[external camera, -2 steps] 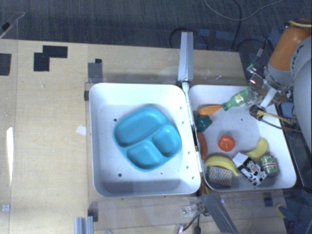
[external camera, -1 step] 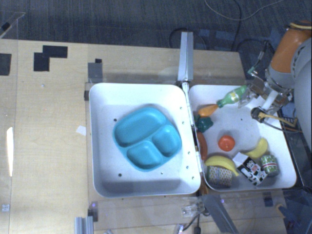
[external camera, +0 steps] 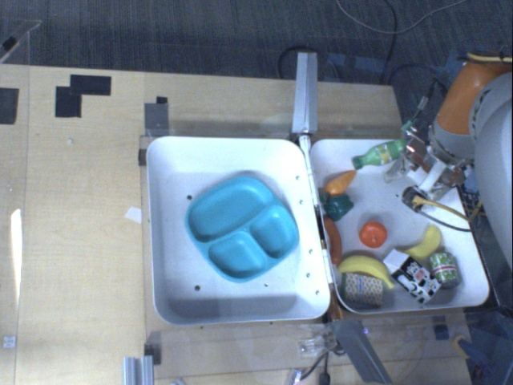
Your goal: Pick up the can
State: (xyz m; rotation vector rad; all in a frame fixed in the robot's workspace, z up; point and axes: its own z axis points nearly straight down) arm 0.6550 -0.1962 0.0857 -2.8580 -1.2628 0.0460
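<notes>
One green metal can (external camera: pixel 443 269), five o'clock in the right white bin (external camera: pixel 385 207): likely rigid, slick; grasp its sides. Gripper (external camera: pixel 409 167) opening unclear.

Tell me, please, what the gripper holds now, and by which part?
It cannot be told. The gripper is close to the green bottle; the can lies apart from it.

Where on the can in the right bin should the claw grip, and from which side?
Probably from straight above, closing on the can's round wall just below its rim. It seems to stand upright, with the carton and small banana crowding it on the view's left and the bin wall close.
</notes>
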